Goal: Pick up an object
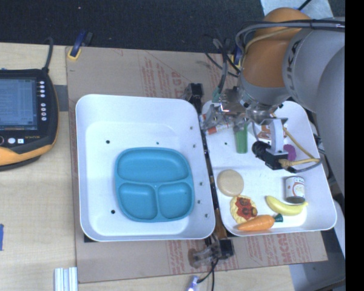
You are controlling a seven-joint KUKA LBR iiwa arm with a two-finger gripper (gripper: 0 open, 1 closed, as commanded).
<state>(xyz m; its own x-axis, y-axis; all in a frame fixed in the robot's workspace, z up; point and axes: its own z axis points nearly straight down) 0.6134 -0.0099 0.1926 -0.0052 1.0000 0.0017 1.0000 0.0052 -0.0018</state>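
The thing you are likeliest to pick is the green object (241, 138), a slim piece in the far left part of the right bin (312, 123), close to the wall it shares with the left bin (97, 138). The gripper (241, 121) sits right over its upper end, and from this angle you cannot tell whether the claw is open, closed, or already around the piece, so don't count it as held.

My judgement is that the main risk is a miss. If the claw comes down beside the green object and not around it, it will push it over or slide it against the wall. That wall is close enough that a small offset to the left could have the gripper strike the rim. A purple thing (289, 152) lies near on the other side and could be nudged or caught by mistake.

Farther toward the front of that bin, well apart from the gripper, you have a round beige piece (230, 182), a pizza slice (244, 207), a carrot (255, 224), a banana (285, 205) and a small can (295, 188). These look safe from this reach. The left bin holds a blue divided plate (153, 182).

The arm (273, 53) covers the far end of the right bin. You cannot make out whether the green object stands or lies flat, nor what the small red and metal bits just left of the gripper are
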